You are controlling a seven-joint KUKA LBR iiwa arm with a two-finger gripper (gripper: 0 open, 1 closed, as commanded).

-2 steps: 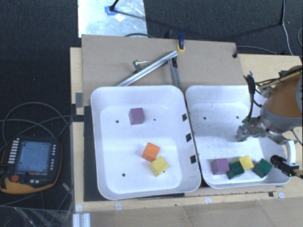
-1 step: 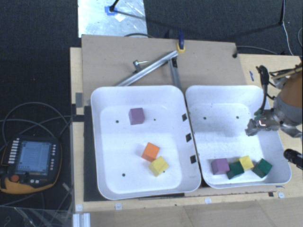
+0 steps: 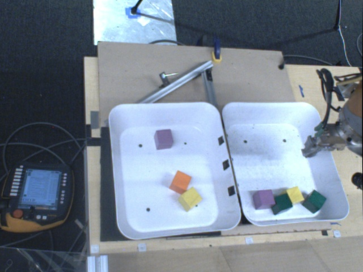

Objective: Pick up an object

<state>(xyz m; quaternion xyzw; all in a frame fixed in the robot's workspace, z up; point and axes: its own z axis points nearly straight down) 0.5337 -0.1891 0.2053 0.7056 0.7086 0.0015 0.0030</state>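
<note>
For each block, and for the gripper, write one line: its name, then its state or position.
purple block, left bin: alone, flat.
orange block: touching yellow block.
right bin's purple, green, yellow, green: clustered along front wall.
gripper: over right bin's right edge, holding nothing visible.

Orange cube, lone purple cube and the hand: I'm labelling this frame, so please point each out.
Orange cube [image 3: 180, 181], camera view, top face.
Lone purple cube [image 3: 163, 139], camera view, top face.
Hand [image 3: 312, 147], camera view, at its tip over the right bin's edge.
</note>
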